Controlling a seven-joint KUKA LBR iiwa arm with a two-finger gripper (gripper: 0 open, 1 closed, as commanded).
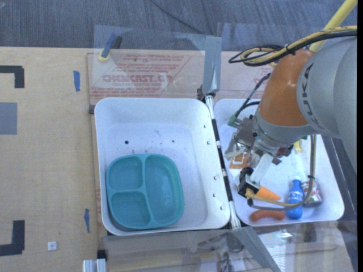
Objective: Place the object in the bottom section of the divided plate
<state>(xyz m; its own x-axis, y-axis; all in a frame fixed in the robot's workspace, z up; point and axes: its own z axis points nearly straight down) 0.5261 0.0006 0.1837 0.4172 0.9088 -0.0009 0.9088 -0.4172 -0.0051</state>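
Nearest us in the right bin (332, 204) lie 1 red sausage-shaped piece (266, 215), 1 blue bottle (294, 194) and 1 orange carrot-like piece (267, 194); we cannot tell which is the one to be moved. The 1 teal plate (144, 191), with 3 sections, sits in the near-left corner of the left bin (153, 120). The grey arm (334, 89) slants down from the right, its gripper (237, 152) low over the right bin's left side; we cannot tell whether it is open or closed. Beyond, 1 clear sheet (147, 78) bears red print resembling "CHEMCAST".
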